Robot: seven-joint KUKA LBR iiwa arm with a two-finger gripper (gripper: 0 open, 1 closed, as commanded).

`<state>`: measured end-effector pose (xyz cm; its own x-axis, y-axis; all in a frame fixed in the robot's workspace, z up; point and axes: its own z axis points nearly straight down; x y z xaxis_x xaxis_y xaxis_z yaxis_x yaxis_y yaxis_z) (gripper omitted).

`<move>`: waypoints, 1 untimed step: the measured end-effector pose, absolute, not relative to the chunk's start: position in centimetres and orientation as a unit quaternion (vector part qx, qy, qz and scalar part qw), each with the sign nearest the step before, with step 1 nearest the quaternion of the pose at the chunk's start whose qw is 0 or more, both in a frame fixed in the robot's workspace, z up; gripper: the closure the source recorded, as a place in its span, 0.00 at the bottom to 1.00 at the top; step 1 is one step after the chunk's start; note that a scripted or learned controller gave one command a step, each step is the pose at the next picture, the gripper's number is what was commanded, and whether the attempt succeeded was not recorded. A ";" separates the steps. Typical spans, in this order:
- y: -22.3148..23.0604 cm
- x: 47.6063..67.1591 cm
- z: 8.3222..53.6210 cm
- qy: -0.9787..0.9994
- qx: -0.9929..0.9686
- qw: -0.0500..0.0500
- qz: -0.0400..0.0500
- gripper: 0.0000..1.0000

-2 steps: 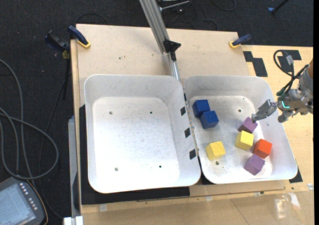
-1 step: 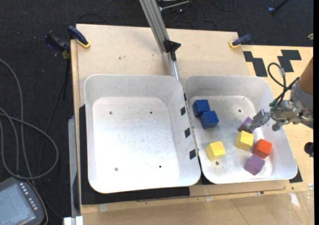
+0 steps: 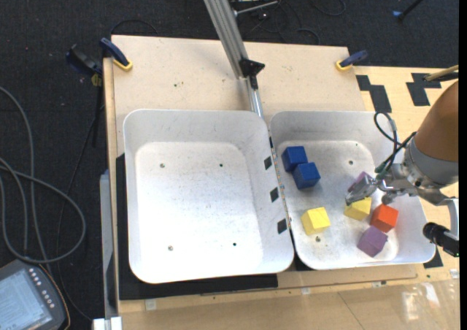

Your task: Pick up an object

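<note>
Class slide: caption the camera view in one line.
Gripper low in the right bin over a yellow block, among blue, orange, purple blocks.

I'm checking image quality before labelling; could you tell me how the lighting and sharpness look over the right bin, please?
In the camera view, lighting is even and soft; the blue blocks and yellow block cast only faint shadows on the right bin. No strong glare. The gripper looks slightly blurred; the blocks are sharp.
</note>
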<state>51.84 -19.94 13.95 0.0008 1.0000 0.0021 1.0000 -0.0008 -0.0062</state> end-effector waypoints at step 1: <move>-19.9 51.9 9.4 -0.707 -0.707 -0.001 0.000 0.00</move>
<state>51.89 -19.90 9.39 0.0007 1.0000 -0.0010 1.0000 -0.0007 0.0009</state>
